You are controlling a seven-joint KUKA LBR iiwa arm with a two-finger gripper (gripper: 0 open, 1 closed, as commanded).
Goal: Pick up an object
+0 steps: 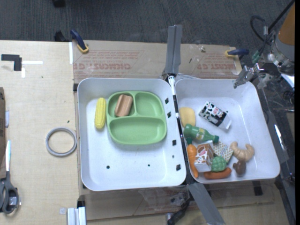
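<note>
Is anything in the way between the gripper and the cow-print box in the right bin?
Nothing visible. The gripper hovers at the right bin's far rim, and only bare bin floor lies between it and the box.

You have two smooth, slightly glossy white plastic bins (126,175) on a matt cardboard sheet (122,60) over a pale wood-look bench (33,107). The green divided plate (138,130) looks like satin plastic, and the corn cob (100,113) bumpy plastic.
</note>
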